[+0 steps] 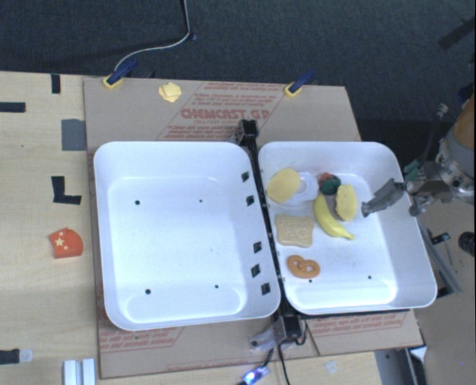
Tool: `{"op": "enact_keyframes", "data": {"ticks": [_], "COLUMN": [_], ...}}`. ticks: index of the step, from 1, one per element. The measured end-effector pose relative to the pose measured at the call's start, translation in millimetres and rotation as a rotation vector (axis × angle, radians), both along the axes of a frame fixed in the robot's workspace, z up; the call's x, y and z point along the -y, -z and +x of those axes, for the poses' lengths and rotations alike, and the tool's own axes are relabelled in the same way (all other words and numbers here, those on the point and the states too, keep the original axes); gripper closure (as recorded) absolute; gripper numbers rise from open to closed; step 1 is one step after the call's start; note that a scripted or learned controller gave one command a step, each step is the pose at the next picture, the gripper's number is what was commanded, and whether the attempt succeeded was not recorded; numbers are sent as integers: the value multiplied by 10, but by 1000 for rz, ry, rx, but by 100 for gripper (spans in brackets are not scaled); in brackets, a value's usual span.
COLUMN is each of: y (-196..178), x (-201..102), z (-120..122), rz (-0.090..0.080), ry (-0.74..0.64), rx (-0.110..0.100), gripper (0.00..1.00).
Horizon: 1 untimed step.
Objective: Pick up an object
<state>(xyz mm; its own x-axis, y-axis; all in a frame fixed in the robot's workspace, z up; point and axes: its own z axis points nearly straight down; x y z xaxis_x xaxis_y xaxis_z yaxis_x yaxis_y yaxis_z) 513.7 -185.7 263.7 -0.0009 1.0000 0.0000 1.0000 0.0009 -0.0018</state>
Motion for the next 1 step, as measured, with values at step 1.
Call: {"op": "enact_keyframes", "data": {"ticks": [1], "y": [1364], "x": [391], "z": [-326], "rz": [2], "ry": [4], "rx": [-6], "gripper": [0]}}
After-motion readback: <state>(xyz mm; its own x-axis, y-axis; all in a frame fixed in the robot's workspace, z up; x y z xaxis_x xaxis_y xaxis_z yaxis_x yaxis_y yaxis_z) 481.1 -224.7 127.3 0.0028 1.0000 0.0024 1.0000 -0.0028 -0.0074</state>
